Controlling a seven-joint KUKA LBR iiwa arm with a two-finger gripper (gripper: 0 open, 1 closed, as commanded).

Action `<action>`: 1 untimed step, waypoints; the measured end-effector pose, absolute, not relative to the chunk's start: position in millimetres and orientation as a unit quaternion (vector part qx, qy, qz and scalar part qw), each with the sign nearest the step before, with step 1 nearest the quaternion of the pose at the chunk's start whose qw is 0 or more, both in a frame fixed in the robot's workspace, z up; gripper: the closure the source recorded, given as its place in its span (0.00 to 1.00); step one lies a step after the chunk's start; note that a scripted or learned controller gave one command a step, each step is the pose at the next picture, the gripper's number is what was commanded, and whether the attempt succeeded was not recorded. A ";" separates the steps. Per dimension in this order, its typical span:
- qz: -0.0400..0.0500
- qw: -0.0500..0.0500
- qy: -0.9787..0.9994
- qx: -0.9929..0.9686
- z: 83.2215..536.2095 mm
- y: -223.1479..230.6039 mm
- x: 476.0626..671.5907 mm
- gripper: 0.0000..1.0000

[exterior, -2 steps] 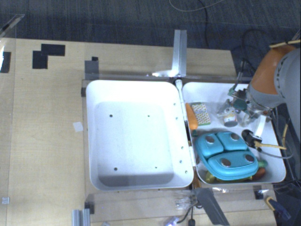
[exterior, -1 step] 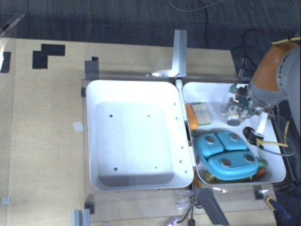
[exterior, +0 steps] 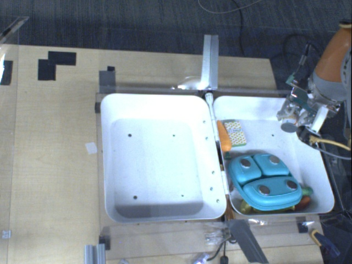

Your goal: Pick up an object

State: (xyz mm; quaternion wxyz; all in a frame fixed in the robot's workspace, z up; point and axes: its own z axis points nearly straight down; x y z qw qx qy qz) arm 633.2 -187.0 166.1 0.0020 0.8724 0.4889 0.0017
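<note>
Near edge, right bin (exterior: 324, 172): blue plastic pieces (exterior: 264, 181) piled at front, touching; orange and green bits (exterior: 304, 197) peeking out under them at front-right corner. Further back, against divider: orange item (exterior: 224, 138) lying lengthwise w/ small patterned card (exterior: 235, 133) just beside it (pale, dotted print). Left bin (exterior: 159, 153) alongside, white. Far right, over right bin's back-right corner: gripper (exterior: 290, 117) on grey arm (exterior: 333, 70) w/ orange band, well apart from blue pieces. Finger spread: can't tell, too small/cluttered. Nothing seen held.
</note>
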 end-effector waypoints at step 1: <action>0.002 0.001 0.468 0.884 189.4 -151.3 592.1 1.00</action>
